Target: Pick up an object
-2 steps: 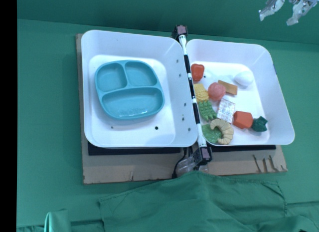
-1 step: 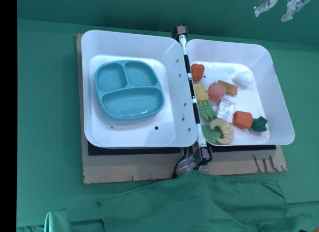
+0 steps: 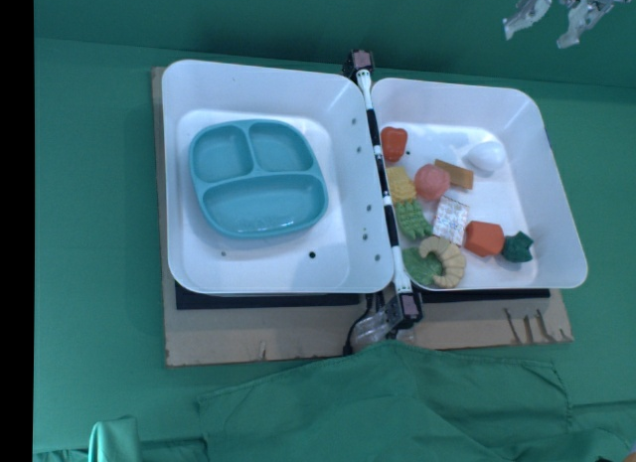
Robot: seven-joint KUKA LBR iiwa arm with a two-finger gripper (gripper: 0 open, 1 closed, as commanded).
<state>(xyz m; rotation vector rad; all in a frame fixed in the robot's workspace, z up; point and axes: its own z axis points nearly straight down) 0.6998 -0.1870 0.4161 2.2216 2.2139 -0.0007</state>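
The right bin holds several small toy foods: a red piece, a white egg-like piece, a pink round piece, a yellow piece, an orange block and a dark green piece. My gripper hangs high at the top right, above and behind the right bin's far corner. Its fingers are spread apart and nothing sits between them.
The left bin holds a teal divided plate. A hinge strip with dark clips runs between the bins. Cardboard lies under both bins, and green cloth bunches at the front.
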